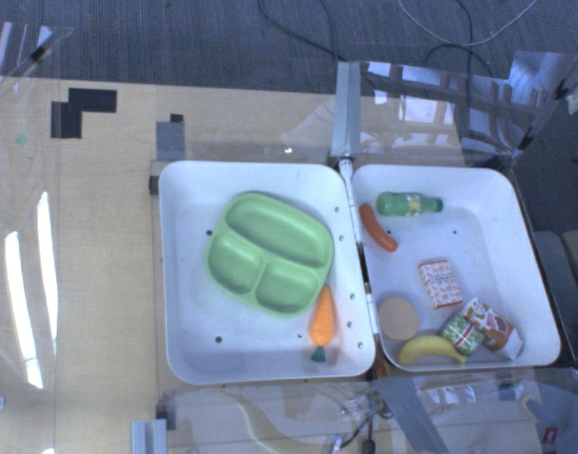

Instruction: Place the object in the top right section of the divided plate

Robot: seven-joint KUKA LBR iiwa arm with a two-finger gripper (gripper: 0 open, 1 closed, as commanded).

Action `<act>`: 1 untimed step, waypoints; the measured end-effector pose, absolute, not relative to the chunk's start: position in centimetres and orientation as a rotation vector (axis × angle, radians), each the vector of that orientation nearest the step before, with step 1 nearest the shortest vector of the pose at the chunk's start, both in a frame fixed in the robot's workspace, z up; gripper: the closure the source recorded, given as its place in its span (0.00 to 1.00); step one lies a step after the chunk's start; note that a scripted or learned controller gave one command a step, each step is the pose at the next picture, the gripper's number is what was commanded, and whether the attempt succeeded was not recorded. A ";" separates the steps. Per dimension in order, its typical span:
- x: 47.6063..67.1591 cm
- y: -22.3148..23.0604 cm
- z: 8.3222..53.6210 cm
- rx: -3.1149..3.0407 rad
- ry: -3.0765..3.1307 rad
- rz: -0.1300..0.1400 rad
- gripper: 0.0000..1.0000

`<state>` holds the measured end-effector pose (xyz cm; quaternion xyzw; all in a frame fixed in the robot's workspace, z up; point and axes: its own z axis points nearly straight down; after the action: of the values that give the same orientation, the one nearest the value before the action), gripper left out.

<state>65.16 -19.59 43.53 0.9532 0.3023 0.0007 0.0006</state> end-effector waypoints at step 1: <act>65.4 -19.2 44.3 2.989 0.966 -0.004 1.00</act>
<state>65.36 -19.21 44.29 0.9515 0.3077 -0.0013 0.0002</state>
